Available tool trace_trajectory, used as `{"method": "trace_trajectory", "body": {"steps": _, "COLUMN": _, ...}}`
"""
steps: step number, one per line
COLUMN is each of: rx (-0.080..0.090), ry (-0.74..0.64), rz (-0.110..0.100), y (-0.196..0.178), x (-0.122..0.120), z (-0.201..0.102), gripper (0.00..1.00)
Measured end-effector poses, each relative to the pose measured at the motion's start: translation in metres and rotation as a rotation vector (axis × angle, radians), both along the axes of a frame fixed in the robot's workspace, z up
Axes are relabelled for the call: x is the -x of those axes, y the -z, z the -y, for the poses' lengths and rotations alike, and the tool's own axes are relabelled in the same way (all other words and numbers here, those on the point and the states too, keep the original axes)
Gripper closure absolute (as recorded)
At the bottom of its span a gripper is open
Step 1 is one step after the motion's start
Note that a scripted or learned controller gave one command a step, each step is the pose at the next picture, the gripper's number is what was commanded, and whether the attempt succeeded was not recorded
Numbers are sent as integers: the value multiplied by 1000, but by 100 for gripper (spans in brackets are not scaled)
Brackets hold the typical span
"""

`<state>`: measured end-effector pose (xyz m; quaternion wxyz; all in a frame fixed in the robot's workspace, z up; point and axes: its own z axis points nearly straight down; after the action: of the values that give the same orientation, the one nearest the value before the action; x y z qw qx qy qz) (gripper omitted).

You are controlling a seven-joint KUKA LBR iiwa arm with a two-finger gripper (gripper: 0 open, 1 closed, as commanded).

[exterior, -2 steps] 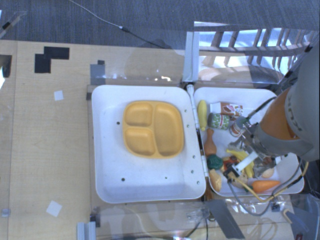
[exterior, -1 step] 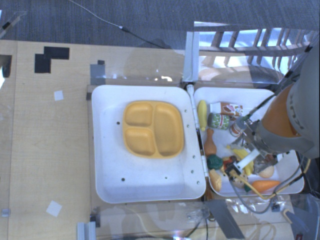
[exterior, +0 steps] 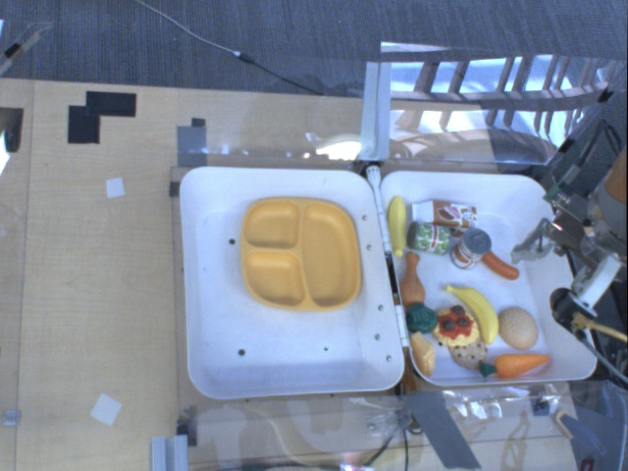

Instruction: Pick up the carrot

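The carrot point(exterior: 521, 364) lies at the lower right, beside the egg point(exterior: 518, 328). The pincer point(exterior: 549, 235) hovers apart; whether it's released, I cannot tell. Descend crosswise over the carrot's middle.

Yellow divided plate point(exterior: 299, 253) in left bin point(exterior: 211, 292); banana point(exterior: 476, 307), can point(exterior: 437, 238) right.

- A pale wooden bench point(exterior: 88, 292) fills the left and middle of the view, seen from above at a slant.
- Two shallow white bins sit on it side by side, touching: the left bin point(exterior: 211, 361) and the right bin point(exterior: 530, 189).
- Black marks point(exterior: 98, 116) sit near the bench's far left corner.
- Small pale squares point(exterior: 116, 187) lie on the wood, left of the bins.
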<state>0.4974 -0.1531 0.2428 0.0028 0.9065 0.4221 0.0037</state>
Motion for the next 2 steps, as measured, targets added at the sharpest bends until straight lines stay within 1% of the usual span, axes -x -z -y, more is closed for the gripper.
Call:
{"method": "trace_trajectory", "body": {"steps": 1, "rx": 4, "ry": -391, "rz": -3, "y": -9, "x": -27, "z": 45, "gripper": 100}}
{"method": "trace_trajectory", "body": {"steps": 2, "rx": 7, "ry": -651, "rz": -2, "y": -42, "x": -73, "z": 44, "gripper": 100}}
